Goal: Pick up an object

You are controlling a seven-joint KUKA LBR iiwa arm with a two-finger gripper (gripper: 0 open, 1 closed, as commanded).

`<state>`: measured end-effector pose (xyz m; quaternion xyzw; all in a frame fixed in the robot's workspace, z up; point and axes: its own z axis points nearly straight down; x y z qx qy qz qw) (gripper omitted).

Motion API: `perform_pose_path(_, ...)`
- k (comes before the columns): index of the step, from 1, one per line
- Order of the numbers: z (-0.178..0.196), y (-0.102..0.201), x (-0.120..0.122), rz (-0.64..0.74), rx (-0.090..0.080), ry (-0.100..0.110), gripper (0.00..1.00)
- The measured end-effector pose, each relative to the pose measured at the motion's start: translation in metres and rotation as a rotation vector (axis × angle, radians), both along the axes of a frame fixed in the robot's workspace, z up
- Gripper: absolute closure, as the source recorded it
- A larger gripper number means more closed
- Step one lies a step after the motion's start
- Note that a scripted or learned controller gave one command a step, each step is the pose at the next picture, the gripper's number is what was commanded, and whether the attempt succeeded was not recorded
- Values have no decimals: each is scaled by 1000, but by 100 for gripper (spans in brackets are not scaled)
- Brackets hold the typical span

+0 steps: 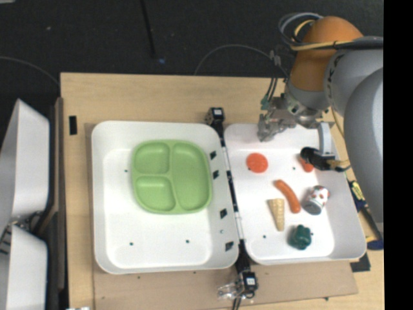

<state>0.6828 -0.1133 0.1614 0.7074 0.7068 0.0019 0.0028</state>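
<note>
My gripper [269, 130] hangs over the far edge of the right shallow white plastic bin [342, 244]; how far it is open I cannot tell, and I see nothing in it. The risk, I judge, is closing on air — the nearest piece, one flat red-orange disc [257, 163], lies low. Counted: two bins, one green divided plastic plate [171, 176] in the left white bin [110, 237], one orange sausage shape [288, 195], one cream cone [277, 213], one dark green lump [300, 236] near the right bin's near edge.

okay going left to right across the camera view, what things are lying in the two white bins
Green divided plate → red round piece → cream cone → orange sausage → dark green piece → silver and red can.
</note>
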Motion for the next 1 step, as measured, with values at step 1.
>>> perform_pose_path(1, 45, -4, 2, 0, 0, 0, 100)
